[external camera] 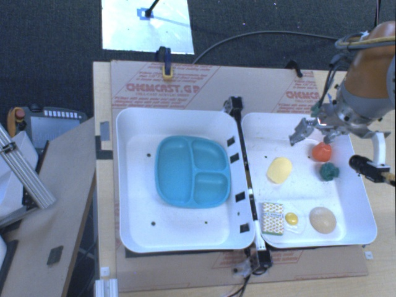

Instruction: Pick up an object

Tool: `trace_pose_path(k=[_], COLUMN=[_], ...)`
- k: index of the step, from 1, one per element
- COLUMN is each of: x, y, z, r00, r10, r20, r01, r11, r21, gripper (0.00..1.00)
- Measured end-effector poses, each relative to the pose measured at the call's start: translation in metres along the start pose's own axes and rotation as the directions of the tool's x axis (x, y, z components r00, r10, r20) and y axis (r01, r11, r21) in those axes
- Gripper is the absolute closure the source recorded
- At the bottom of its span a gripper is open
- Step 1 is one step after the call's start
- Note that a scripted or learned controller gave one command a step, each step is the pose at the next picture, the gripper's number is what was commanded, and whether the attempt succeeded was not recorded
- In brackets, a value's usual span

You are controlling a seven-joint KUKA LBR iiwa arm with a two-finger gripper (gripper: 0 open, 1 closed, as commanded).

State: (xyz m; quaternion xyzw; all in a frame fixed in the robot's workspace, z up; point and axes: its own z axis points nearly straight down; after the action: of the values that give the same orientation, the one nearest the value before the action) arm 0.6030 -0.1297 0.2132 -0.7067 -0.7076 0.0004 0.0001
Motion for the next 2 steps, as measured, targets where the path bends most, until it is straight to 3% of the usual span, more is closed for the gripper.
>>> trace_pose_path(k=[2], x=[0.0], y=[-0.01], z=[0.121], r00=[1.0], r10=[0.0], r20=[-0.001], r01=[0.0], r11=[1.0], r21=[0.002], gripper=[0.0])
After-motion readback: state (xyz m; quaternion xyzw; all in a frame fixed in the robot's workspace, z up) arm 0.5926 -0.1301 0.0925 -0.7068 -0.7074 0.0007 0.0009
